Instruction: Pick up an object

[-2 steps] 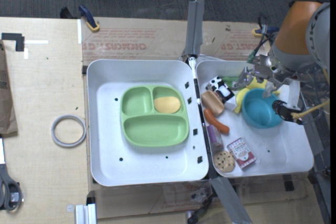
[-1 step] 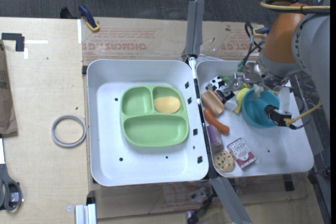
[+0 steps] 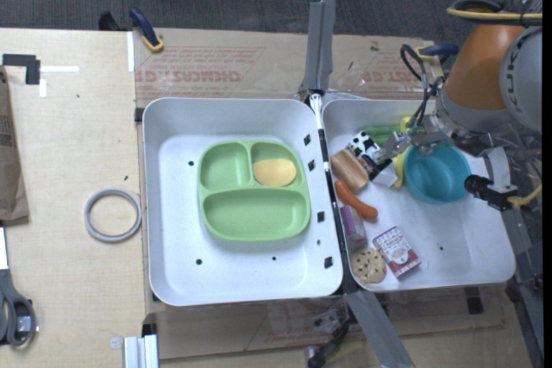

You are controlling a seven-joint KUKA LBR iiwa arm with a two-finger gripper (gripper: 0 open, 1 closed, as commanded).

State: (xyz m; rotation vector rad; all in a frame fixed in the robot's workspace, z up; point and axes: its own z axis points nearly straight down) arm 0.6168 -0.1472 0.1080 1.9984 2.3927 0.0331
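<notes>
The robot arm [image 3: 496, 73] comes in from the right side of the camera view. It is grey, with a big orange band just above the wrist. The arm bends down toward the worktop, over the right bin. Black cables hang along it. The claw [image 3: 412, 142] sits at the low end, pointing left and down. Its tips are too hard to make out.

Green tray [image 3: 253, 215]; yellow food piece [image 3: 275, 172]; teal bowl [image 3: 437, 174]; orange carrot [image 3: 356, 200]; both bins [image 3: 164, 211] white; red-and-white packet [image 3: 397, 251].
</notes>
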